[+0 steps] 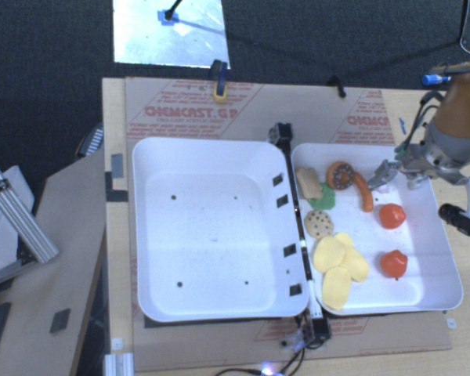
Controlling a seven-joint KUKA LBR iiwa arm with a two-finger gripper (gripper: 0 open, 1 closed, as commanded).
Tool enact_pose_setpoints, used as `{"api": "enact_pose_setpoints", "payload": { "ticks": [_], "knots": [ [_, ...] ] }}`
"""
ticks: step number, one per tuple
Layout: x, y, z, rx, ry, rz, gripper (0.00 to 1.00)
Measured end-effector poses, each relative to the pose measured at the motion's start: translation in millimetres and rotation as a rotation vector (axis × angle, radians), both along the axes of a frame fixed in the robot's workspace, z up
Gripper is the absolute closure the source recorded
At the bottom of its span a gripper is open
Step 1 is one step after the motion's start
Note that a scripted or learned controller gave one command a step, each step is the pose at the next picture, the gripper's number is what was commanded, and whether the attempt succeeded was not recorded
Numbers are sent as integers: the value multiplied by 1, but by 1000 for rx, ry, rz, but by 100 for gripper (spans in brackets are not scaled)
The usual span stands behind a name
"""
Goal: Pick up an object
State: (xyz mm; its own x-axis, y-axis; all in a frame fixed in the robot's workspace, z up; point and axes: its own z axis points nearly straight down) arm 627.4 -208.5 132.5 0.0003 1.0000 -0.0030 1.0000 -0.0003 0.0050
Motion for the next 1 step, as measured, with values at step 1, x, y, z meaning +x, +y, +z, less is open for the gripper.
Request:
{"api": "enact_pose_setpoints", "payload": {
  "ticks": [1],
  "knots": [
    [-55, 2, -12, 4, 9, 0, 0]
  ]
}}
